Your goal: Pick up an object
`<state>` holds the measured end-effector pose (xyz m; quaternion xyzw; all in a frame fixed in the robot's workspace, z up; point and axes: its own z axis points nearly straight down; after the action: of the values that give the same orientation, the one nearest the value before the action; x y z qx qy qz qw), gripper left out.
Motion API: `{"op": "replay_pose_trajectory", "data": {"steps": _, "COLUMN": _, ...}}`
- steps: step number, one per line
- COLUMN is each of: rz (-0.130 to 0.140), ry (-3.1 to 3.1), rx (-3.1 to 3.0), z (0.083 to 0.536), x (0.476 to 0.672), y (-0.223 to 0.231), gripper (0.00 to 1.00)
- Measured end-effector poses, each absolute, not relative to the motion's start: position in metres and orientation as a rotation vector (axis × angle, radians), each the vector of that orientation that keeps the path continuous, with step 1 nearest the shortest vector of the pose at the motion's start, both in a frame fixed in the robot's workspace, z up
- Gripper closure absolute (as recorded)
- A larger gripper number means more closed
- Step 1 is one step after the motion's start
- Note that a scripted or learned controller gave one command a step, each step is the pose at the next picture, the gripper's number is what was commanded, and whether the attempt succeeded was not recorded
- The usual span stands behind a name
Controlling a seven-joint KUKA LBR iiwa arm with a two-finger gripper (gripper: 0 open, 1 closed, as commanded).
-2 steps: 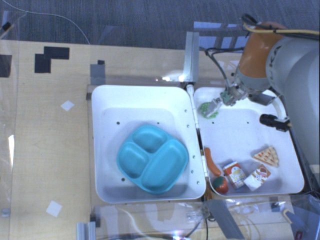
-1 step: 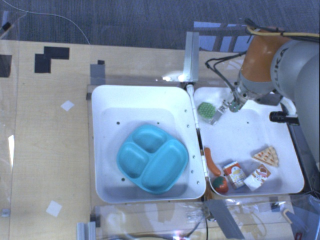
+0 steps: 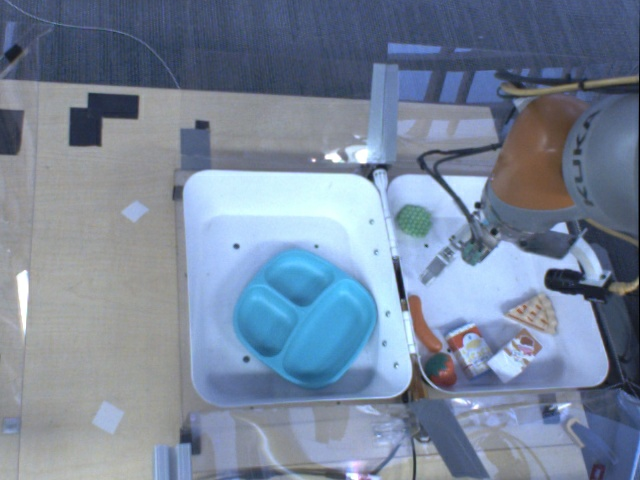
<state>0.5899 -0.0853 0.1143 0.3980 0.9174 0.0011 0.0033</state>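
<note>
Gripper [image 3: 446, 260] jaws apart, empty, over right bin [image 3: 590, 368]; should centre on green ball [image 3: 413, 219] before closing.

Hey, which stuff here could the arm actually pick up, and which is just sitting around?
Could be picked up: green ball, orange sausage, tomato, two small cartons, waffle wedge.

Just sitting there: blue divided plate, two white bins.

2 white bins [image 3: 200, 298] share a pale wooden surface [image 3: 90, 298].
They sit side by side, edges touching; black tape marks [image 3: 100, 116] lie at its far left.
</note>
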Motion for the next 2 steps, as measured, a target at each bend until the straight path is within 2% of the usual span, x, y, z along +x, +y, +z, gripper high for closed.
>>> {"op": "replay_pose_trajectory", "data": {"steps": 1, "rz": 0.003, "ry": 2.842, "rx": 1.329, "z": 0.134, "x": 0.527, "y": -0.109, "gripper": 0.0}}
{"op": "replay_pose_trajectory", "data": {"steps": 2, "rz": 0.01, "ry": 2.778, "rx": 1.433, "z": 0.09, "x": 0.492, "y": -0.107, "gripper": 0.0}}
